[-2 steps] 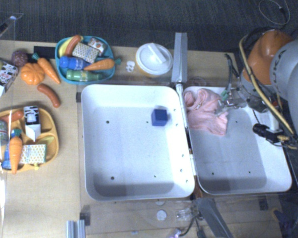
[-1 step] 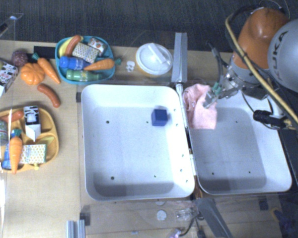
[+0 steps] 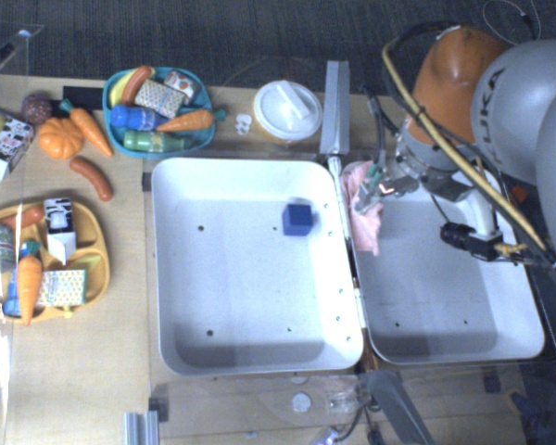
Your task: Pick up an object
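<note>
Even overhead light, moderately bright. White bins glare mildly, soft grey shadows along near walls. Dark floor far side underexposed. Overall slight softness, low resolution; arm at right large, blurred by closeness.

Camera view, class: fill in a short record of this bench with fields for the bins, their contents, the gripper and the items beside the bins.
left bin: holds one blue cube, near its far right corner
right bin: pink cloth at its far left corner, against the wall
gripper: low over the pink cloth; a hold cannot be judged
arm: reaches in from the right
left of bins: blue bowl of toy food, yellow tray of toy food, loose toy pumpkin
behind bins: white lidded tub
</note>
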`<state>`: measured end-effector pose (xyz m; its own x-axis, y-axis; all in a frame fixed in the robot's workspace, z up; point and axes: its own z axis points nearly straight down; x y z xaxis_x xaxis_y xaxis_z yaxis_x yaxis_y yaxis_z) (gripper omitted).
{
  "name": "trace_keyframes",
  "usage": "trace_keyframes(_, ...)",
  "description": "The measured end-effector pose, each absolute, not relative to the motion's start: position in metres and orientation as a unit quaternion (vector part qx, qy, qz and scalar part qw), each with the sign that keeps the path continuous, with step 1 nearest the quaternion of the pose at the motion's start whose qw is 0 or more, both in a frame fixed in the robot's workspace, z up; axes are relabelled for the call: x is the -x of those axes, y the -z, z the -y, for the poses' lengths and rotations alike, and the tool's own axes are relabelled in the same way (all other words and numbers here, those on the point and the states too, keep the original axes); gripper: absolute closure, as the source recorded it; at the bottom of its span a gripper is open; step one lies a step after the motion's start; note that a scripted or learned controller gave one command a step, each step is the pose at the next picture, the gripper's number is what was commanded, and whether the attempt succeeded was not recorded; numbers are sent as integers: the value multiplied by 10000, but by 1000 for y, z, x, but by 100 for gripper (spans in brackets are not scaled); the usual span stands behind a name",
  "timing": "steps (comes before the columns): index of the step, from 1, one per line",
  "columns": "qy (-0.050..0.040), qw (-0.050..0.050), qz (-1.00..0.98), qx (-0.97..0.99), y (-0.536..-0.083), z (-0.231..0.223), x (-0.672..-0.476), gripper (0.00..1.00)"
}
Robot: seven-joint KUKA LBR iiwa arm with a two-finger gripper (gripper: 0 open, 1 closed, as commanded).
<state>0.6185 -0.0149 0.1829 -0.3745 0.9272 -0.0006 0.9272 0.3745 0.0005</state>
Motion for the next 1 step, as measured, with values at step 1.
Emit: trace_keyframes(1,0,2,-8297,-5583,-191,14,-620,100)
